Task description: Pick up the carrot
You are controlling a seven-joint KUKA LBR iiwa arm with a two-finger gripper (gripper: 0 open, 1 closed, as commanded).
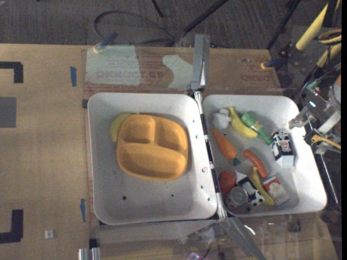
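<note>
we see two white bins side by side on a brown bench (43, 161). the left bin (103, 199) holds an orange tray (153, 147) with three parts, and a yellow thing (117, 125) peeks out at the tray's upper left. the right bin (309, 183) holds toy food: a yellow banana (241, 124), a green bottle (254, 123), a small milk carton (283, 146), a red sausage (255, 162) and a silver can (237, 196). blue tape (72, 76) sits in the upper left of the frame.

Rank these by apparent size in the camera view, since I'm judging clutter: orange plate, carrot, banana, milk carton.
1. orange plate, by far the largest
2. banana and carrot look alike in length, so unranked
3. milk carton, shorter but blockier
</note>
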